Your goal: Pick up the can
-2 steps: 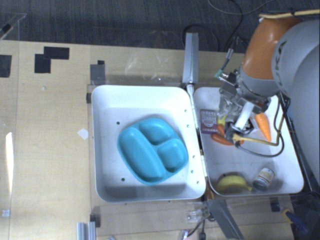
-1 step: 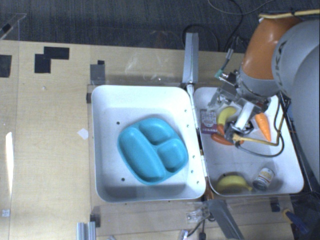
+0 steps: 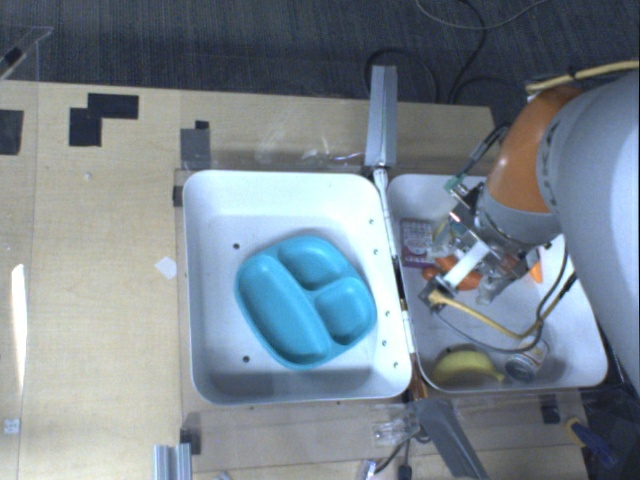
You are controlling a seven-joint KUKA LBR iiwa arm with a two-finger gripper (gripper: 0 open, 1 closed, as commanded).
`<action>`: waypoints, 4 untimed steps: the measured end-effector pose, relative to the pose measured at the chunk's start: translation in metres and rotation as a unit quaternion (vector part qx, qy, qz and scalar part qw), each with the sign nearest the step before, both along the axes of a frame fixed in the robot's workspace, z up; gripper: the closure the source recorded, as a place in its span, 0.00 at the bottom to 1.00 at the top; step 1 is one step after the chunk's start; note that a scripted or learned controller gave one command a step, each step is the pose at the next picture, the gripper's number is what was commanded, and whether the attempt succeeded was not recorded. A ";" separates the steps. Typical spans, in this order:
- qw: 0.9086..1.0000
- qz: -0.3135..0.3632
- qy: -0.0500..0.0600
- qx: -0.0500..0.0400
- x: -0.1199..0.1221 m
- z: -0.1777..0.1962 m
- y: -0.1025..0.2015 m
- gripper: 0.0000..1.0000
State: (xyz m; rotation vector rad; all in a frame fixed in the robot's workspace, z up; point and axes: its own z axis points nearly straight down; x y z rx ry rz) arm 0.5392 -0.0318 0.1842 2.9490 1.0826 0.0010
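Silvery can (image 3: 520,368), seemingly, below end effector (image 3: 462,273); its finger state unclear.

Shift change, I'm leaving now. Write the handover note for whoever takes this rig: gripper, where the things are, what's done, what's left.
Gripper: low in the right bin, over clutter near its left wall; whether it grips anything cannot be told.
Can: the likely one lies at the right bin's upper left, beside the gripper, partly hidden.
Also there: banana at the near edge. Left bin holds a blue divided tray.
Done: arm is down in the bin.
Left: confirm a grasp and lift the can.
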 end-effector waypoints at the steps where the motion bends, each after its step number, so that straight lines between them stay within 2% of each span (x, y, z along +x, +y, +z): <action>1: 0.978 -0.209 0.001 0.001 -0.052 0.000 -0.015 0.00; 2: 0.970 -0.245 -0.002 0.000 0.032 0.100 -0.049 0.00; 3: 0.975 -0.222 0.001 0.001 -0.032 -0.085 -0.056 0.00; 4: 0.969 -0.246 -0.004 0.002 -0.009 -0.095 -0.083 0.00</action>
